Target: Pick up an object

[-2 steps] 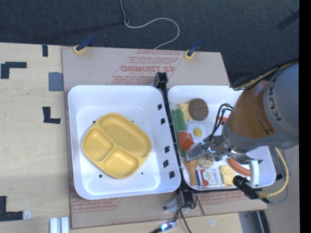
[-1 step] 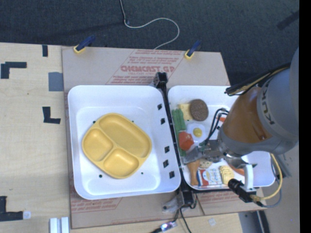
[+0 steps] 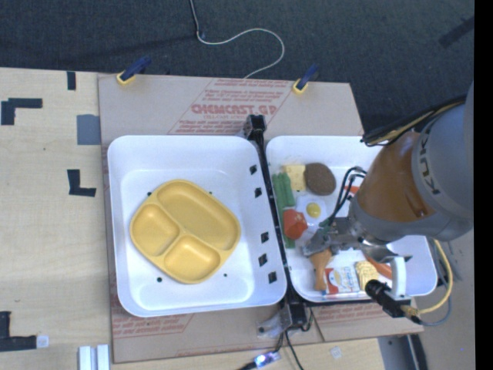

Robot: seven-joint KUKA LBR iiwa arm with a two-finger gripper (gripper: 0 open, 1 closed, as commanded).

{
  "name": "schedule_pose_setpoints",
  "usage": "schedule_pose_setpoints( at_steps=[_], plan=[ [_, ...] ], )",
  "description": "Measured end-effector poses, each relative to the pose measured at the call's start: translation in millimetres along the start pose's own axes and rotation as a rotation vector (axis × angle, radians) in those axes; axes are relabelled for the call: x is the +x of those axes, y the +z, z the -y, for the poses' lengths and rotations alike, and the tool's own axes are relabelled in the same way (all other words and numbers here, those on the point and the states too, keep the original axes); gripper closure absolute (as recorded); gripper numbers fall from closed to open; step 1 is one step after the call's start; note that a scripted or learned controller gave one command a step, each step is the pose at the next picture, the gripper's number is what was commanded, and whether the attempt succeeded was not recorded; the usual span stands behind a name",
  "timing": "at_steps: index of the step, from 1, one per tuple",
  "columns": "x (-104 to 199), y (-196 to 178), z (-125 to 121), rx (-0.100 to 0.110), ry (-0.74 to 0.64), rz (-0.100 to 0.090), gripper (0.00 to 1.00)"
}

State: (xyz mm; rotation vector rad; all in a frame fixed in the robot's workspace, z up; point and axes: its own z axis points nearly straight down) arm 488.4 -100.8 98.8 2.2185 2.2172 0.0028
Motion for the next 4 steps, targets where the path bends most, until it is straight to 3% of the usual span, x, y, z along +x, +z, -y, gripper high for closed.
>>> schedule_pose_setpoints(
  at_steps=[2,3,4],
  plan=[
    [5,-122,-3,0.001,-0.003,-0.002,1.00],
    [5,-125,-3,0.007,-0.002,-0.003,1.00],
    [44,-132,-45,0.005,-0.005,-0.003,1.00]
  ],
)
